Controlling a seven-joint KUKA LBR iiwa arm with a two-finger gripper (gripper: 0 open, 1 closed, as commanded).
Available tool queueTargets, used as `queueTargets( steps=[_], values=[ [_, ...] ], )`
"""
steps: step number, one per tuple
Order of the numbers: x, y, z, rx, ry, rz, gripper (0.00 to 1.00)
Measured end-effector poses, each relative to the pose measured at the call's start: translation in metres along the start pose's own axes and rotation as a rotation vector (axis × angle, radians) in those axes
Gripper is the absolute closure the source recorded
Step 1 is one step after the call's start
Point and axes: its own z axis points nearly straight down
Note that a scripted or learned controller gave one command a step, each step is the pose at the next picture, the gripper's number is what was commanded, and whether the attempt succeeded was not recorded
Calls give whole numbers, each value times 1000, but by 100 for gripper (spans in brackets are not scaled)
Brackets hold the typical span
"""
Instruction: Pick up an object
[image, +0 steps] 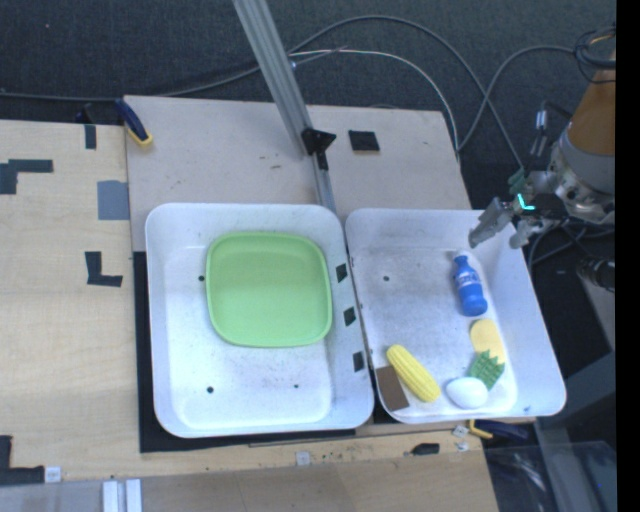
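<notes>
The grey arm with the orange band reaches in at the upper right, and its two-finger end effector (503, 227) hangs over the upper right rim of the right shallow white bin (400, 300). Two grey fingers (486, 224) splay apart with open space between them and nothing held there.

In the right bin, a small blue plastic bottle with a white cap (468, 286) lies near the right wall, just below the end effector and apart from it. Further down the same wall lies a pale yellow rounded piece (486, 336) with a green leafy toy (488, 369) touching its lower end. A white egg-shaped object (465, 392) sits in the lower right corner, just beside the green leafy toy. A yellow toy corn cob (412, 373) lies at a slant near the bottom wall, and a small brown flat block (390, 387) lies just beside its left end.

The left shallow white bin (180, 330) holds a light green square plastic plate with rounded corners (268, 289), lying flat in its upper middle part. Both bins rest side by side on the pale wooden surface (210, 150), their inner rims touching
</notes>
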Motion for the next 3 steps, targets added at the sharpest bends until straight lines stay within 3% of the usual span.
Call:
queueTargets(
  steps=[1,3],
  values=[
    [0,0,0,0,0,0,0],
    [-3,-14,107,5,1,0,0]
  ],
)
